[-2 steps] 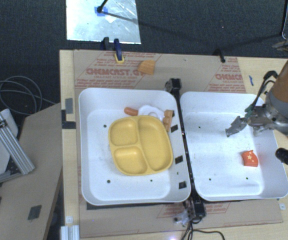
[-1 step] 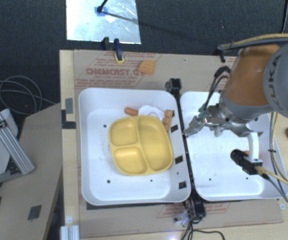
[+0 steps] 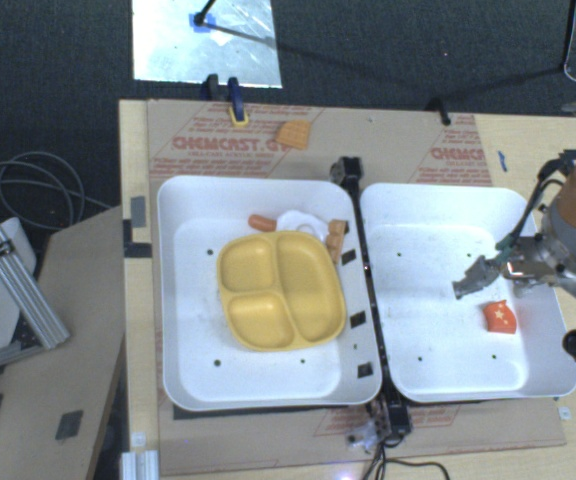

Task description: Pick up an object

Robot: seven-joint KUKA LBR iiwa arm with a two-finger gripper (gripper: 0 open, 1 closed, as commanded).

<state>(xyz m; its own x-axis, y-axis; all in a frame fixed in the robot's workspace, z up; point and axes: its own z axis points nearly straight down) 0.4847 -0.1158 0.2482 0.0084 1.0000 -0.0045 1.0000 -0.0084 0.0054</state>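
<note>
We see counter (image 3: 268,138) bearing two white bins. Nearest in right bin (image 3: 448,368): small orange object (image 3: 500,317), lying on bin floor toward right wall. Just beyond it and slightly left, claw (image 3: 473,280) hangs over same bin, apart from orange object; we cannot tell whether claw released or clenched, nothing seen grasped. Left bin (image 3: 198,368): yellow divided tray (image 3: 278,290); farther, orange sausage-like piece (image 3: 263,223), tan piece (image 3: 336,236). Far on counter: tan flat piece (image 3: 294,134).
</note>
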